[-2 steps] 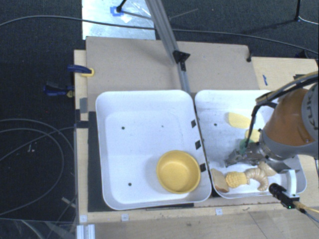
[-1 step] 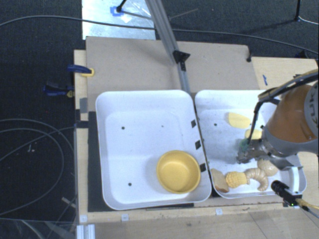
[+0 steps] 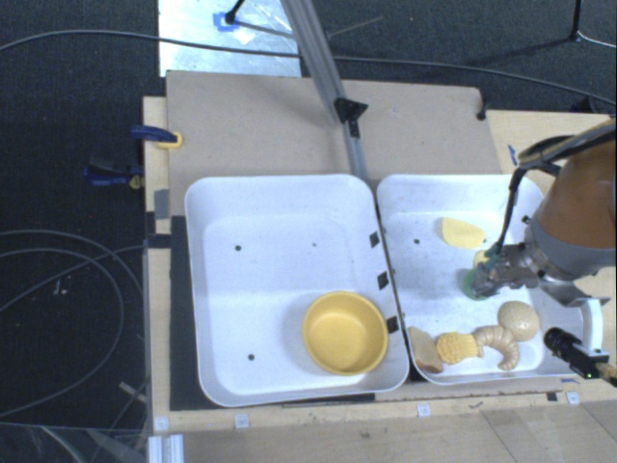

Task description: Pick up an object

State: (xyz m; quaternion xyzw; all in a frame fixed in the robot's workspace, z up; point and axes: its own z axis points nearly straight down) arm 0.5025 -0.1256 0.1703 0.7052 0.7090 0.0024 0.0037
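Camera view looks down on two white bins side by side on a tan bench (image 3: 289,123). At the lower middle of the frame, the left bin (image 3: 241,220) holds a yellow bowl (image 3: 345,332), upright, near its lower right corner. At the right of the frame, the right bin (image 3: 424,258) holds a yellow flat piece (image 3: 463,232) toward its upper middle, a pale tan knobby toy (image 3: 509,328) near its lower edge, and a yellow-brown lump (image 3: 445,348) just left of that toy, touching it. The grey arm with the orange band (image 3: 578,210) enters from the right edge, and its gripper (image 3: 490,276) is low in the right bin, on top of a small green object (image 3: 471,284) that peeks out at its left side. Whether the gripper is open, closed or gripping the green object cannot be told from this angle.
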